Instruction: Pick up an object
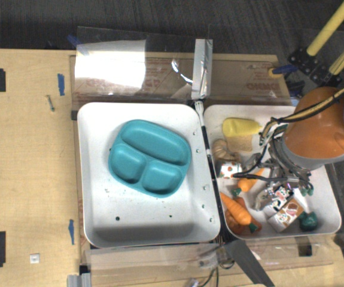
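Note:
The right white bin [330, 199] holds a heap of small toys. Among them are a yellow block [241, 127], a tan piece [219, 149], a small white cube [228, 171], an orange carrot [236, 207], a white printed carton [286, 213] and a dark green piece [308, 221]. My gripper [277, 187] hangs low over the middle of this heap, below the orange wrist band [318, 127]. It is just above the carton and to the right of the carrot. Cables and the wrist cover much of it.
The left white bin [100, 208] carries a teal divided plate [149, 156]. A clear plastic wall [201, 70] stands behind and between the bins. Yellow-handled tools [333, 23] lie at the top right. Bare wooden bench [22, 160] lies to the left.

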`<state>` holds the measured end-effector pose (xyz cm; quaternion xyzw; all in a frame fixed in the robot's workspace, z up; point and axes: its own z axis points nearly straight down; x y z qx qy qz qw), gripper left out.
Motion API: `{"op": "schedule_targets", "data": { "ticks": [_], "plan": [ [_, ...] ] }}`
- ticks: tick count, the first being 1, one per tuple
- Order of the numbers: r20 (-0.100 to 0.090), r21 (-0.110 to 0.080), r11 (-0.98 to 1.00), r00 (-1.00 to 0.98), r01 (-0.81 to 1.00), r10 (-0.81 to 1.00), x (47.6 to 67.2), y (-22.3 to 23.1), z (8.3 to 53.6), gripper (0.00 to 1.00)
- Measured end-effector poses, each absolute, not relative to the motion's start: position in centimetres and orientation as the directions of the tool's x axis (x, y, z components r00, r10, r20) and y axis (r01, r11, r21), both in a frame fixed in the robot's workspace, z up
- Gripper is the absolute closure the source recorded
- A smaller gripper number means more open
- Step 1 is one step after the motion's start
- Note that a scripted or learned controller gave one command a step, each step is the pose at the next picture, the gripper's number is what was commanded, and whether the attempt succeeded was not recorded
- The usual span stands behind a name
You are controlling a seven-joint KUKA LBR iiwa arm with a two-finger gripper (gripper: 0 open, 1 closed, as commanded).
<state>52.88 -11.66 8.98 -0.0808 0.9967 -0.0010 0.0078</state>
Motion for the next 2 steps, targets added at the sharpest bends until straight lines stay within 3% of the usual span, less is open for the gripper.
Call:
{"op": "schedule_targets", "data": {
  "ticks": [1, 2],
  "plan": [
    [-0.016, -0.003, 0.972, -0.971, -0.237, -0.237, 52.8, -13.7, 8.9, 0.0],
    [-0.027, -0.008, 0.971, -0.971, -0.237, -0.237, 53.1, -13.7, 10.2, 1.0]
  ]
}}
